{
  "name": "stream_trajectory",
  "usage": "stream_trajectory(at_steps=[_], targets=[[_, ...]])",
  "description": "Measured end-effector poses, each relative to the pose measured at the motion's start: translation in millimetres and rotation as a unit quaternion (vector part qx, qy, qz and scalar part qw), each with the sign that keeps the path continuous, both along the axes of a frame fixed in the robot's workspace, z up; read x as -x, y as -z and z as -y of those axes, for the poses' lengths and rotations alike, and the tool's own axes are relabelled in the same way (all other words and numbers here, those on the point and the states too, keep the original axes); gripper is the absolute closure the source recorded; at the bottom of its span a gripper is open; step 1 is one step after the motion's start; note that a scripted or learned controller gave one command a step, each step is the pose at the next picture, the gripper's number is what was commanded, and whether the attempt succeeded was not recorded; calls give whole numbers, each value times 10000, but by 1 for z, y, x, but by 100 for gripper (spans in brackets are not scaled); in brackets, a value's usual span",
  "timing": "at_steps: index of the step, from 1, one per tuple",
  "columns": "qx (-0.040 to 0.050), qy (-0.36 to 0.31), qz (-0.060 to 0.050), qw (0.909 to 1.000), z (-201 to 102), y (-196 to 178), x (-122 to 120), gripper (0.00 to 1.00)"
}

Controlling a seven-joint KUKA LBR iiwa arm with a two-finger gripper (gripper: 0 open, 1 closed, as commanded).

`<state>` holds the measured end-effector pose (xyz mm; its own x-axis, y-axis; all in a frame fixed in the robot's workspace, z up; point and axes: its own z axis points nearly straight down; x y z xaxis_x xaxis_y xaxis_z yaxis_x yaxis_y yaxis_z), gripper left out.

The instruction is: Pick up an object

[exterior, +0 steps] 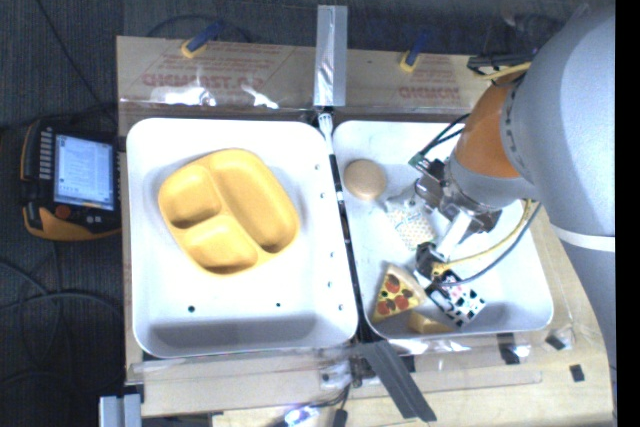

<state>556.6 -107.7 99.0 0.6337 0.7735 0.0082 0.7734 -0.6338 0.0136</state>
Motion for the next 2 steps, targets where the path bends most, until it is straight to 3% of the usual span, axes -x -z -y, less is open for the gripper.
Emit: stream_trajectory(at_steps=[1, 2], targets=[[-9, 601, -120, 9981, 61, -36, 49, 0], [-19, 584, -156, 9982, 60, -42, 49, 100]])
